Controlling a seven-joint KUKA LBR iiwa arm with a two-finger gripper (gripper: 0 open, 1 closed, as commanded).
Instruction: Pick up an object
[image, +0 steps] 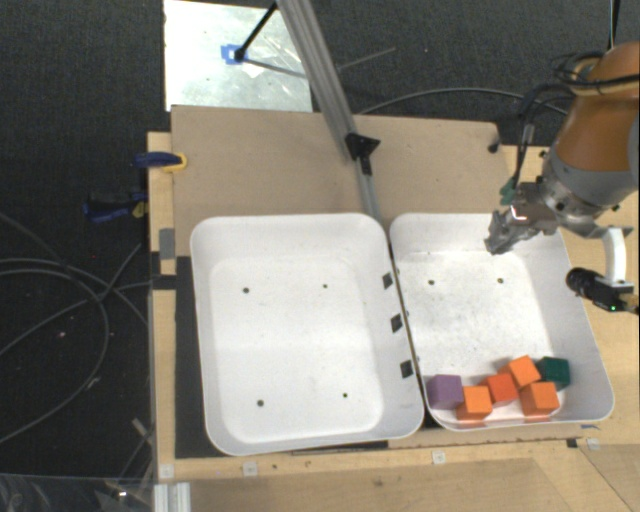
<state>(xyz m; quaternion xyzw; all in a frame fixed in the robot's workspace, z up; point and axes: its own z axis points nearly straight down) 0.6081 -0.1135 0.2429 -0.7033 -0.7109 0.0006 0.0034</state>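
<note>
Before you is a flat tan bench of board (270, 160), its bare surface showing widest at the far side, behind the bins. Two shallow white plastic bins sit directly on it, side by side and touching along their inner edges: the left bin (215, 330) and the right bin (460, 260). Small black clips (396, 322) mark the seam where they meet. A slim grey metal pole (335, 95) slants across the far part of the bench and meets it near the seam at the bins' far edge. At the bench's far left edge you can see a blue and yellow clamp (160, 160) gripping the board.
</note>
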